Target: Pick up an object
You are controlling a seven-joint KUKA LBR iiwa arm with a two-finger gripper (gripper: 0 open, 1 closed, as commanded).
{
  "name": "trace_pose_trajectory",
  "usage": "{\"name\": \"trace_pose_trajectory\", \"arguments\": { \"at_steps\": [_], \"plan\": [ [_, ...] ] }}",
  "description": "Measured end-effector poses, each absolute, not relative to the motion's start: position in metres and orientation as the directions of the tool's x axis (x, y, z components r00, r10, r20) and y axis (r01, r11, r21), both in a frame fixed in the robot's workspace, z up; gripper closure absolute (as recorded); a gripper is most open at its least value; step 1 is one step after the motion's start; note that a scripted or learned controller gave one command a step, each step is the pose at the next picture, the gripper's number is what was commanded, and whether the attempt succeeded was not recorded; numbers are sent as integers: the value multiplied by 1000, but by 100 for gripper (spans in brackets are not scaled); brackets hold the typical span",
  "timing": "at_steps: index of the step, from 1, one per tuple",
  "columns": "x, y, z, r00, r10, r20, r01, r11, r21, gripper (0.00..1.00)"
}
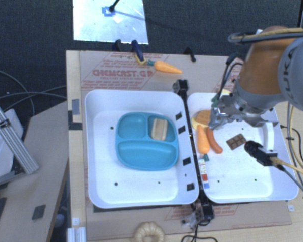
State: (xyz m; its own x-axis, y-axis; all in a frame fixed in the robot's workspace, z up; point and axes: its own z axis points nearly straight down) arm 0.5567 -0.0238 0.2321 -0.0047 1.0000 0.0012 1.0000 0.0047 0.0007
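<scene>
gripper [215,119] above carrots [208,140] (right bin [252,185]).

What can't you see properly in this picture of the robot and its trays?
- Gripper: the camera view looks down over the bulky wrist, so whether it is open or shut cannot be told.
- Yellow food in the right tray: partly covered by the gripper, so its shape is unclear.
- Beige ring: cut off by the bottom edge.
- Brown piece: too small to identify.
</scene>
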Motion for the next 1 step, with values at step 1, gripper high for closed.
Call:
{"name": "trace_pose_trajectory", "arguments": {
  "at_steps": [1],
  "plan": [
    [571,-23,228,-6,1000,1,1000,6,2,100]
  ]
}}
